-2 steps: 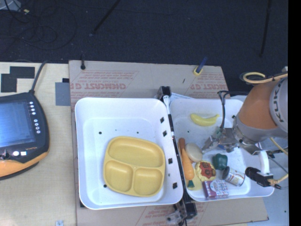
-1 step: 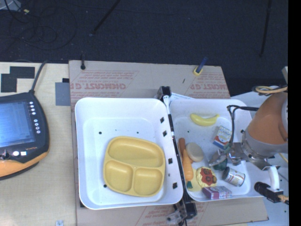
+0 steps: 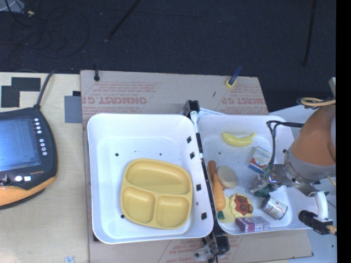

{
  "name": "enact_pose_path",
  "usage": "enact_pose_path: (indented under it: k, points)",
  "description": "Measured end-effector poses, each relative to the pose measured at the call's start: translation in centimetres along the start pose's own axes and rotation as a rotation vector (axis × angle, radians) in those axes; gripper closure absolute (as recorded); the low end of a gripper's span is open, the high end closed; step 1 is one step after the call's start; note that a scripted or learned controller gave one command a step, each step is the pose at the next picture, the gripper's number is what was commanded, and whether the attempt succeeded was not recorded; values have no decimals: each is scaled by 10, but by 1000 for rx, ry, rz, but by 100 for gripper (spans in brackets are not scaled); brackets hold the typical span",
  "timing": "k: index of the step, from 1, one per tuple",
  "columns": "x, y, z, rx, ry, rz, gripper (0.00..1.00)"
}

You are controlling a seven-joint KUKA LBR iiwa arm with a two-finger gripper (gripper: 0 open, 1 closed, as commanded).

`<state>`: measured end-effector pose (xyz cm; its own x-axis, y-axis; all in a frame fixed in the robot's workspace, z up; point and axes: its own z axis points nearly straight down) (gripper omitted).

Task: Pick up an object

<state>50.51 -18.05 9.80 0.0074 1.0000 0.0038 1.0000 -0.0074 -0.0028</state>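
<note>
My gripper (image 3: pixel 262 184) is low in the right bin (image 3: pixel 285 122), reaching in from the right, with the orange-banded wrist (image 3: pixel 318 141) behind it. A small dark green thing (image 3: pixel 264 191) lies right under the gripper tip; whether it is held I cannot tell. A silver can (image 3: pixel 274 207) lies on its side just below the gripper. A small white and blue carton (image 3: pixel 259 159) stands just above it. Further left lie a beige round piece (image 3: pixel 227 176), an orange carrot (image 3: pixel 218 192), a yellow disc with red spots (image 3: pixel 242 205) and a purple box (image 3: pixel 252 223). A banana (image 3: pixel 238 139) lies at the back.
The left bin (image 3: pixel 104 141) holds a yellow divided plate (image 3: pixel 156 192). A black divider strip (image 3: pixel 198 163) runs between the two bins. A tablet-like pendant (image 3: pixel 22 147) rests on the bench at the far left.
</note>
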Motion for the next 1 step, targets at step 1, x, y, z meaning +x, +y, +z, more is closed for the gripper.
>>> enact_pose_path:
  k: [1]
  points:
    - [57, 64, 8, -10, -4, -9, 100]
